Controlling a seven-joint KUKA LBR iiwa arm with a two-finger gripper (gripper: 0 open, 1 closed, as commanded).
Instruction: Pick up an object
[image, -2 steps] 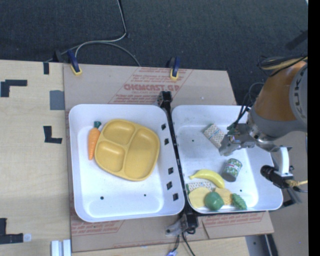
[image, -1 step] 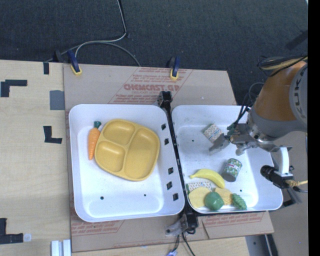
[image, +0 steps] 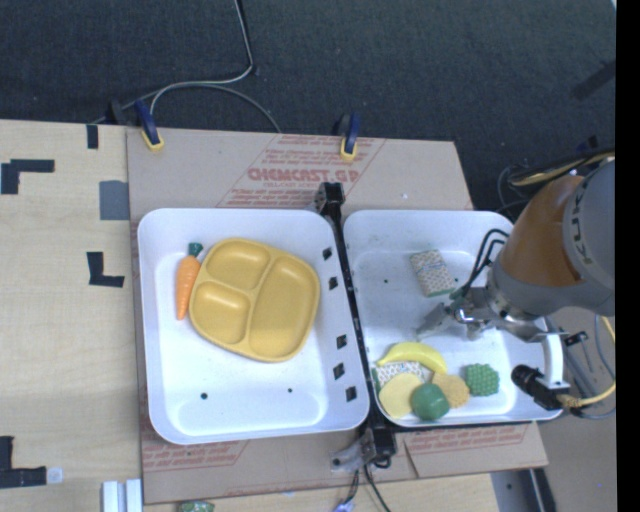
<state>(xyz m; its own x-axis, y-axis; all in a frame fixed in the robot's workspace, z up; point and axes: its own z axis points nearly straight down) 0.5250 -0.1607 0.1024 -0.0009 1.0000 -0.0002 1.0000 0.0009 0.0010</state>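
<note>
My gripper (image: 440, 318) hangs over the middle of the right bin (image: 385, 250), its grey fingers pointing left and down, with nothing visible between them. Just above it lies a small speckled tan block (image: 431, 270). Below it, along the bin's front, sit a yellow banana (image: 412, 354), a pale yellow round piece (image: 397, 394), a green ball (image: 430, 402), an orange piece (image: 456, 390) and a bumpy green piece (image: 482, 379). The arm's orange band (image: 540, 240) rises to the right.
The left bin (image: 160, 330) holds a yellow divided plate (image: 253, 298) and an orange carrot (image: 186, 283) beside its left edge. A black divider (image: 345, 300) runs between the bins. Cardboard lies under both, clamped at the back.
</note>
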